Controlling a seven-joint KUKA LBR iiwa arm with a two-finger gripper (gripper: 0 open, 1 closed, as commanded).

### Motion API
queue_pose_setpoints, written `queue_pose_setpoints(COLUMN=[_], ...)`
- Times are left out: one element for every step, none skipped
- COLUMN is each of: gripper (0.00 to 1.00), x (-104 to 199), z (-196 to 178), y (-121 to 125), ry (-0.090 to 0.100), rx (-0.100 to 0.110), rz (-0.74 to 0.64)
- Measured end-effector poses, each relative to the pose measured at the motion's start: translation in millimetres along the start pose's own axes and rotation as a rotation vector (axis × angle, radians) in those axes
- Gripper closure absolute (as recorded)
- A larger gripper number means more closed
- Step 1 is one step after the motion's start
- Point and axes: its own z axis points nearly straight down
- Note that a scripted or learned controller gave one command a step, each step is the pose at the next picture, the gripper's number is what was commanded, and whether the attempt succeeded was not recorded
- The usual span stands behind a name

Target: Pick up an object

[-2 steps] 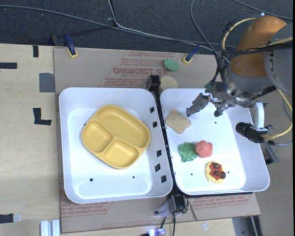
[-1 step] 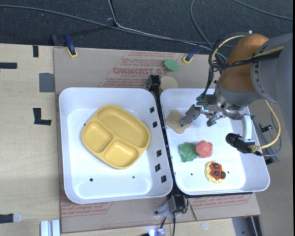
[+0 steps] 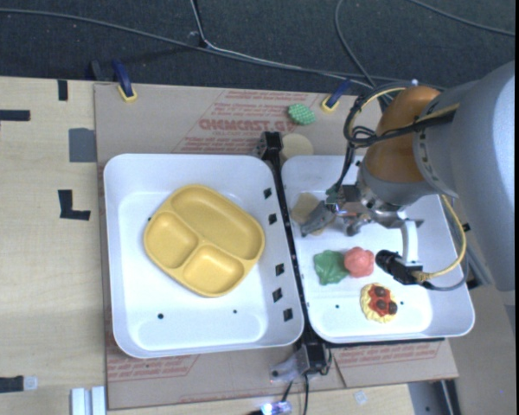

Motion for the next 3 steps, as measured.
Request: queue_pose_setpoints(gripper=[0.0,1.0,1.0], x=[0,0,0], z=[7,-4,-46], y=[0,1,-4], ry=[-0.001,-0.002,0.0], rx=[-0.005,-0.006,-0.005], rz=[0.001,0.0,0.002])
